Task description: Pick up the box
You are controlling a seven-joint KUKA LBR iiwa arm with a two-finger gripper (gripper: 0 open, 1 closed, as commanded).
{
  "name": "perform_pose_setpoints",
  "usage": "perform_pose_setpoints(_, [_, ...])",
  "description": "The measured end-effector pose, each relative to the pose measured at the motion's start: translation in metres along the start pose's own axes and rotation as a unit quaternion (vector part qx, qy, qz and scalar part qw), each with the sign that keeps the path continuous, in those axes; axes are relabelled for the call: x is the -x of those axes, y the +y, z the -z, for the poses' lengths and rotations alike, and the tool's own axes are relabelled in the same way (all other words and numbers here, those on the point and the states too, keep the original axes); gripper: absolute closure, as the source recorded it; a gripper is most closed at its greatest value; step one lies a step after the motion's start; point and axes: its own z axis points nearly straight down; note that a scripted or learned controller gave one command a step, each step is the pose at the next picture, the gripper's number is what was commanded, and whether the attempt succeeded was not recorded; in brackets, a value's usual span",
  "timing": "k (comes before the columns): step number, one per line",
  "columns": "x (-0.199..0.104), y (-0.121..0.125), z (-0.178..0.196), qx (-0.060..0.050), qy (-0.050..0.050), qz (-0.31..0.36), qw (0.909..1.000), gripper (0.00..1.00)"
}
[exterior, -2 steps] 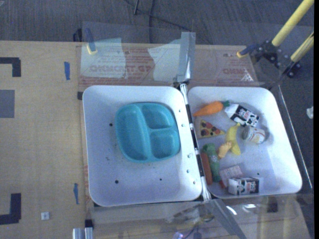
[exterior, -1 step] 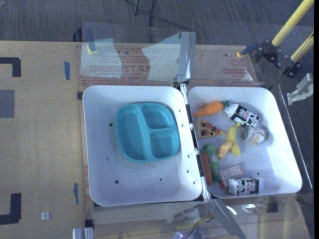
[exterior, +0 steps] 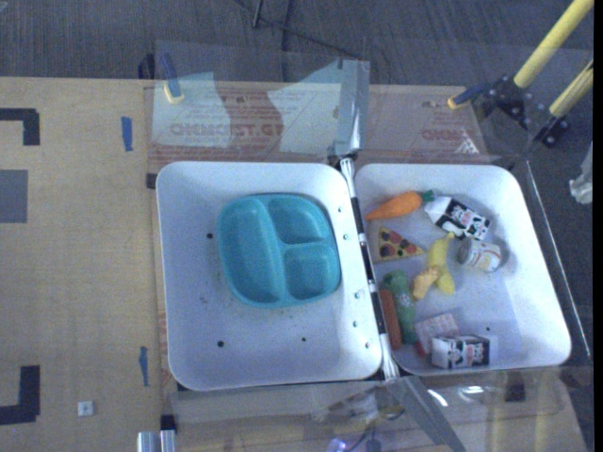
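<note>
Two shallow white bins sit side by side on a wooden bench at the middle of the frame. We see the left bin (exterior: 188, 347) holding a blue divided plate (exterior: 280, 250), and the right bin (exterior: 537, 252) holding toy food: a carrot (exterior: 396, 205), a pizza slice (exterior: 397, 245), a banana (exterior: 435, 269) and a small can (exterior: 479, 255). The box (exterior: 459, 351) lies near the lower edge of the right bin, just beside a pinkish packet (exterior: 436, 328). We cannot tell the state of the hand. We judge the task not yet begun: reaching, gripping and lifting the box all remain.
</note>
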Motion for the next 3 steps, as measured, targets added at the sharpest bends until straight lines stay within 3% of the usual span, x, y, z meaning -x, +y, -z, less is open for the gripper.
perform_pose_setpoints(1, [0.042, -0.006, -0.087, 0.001, 0.002, -0.041, 0.9991, 1.0])
perform_pose_setpoints(2, [0.046, 0.036, -0.007, 0.002, 0.002, -0.072, 0.9974, 1.0])
perform_pose_setpoints(3, [0.055, 0.017, -0.184, 0.0, 0.002, -0.097, 0.9953, 1.0])
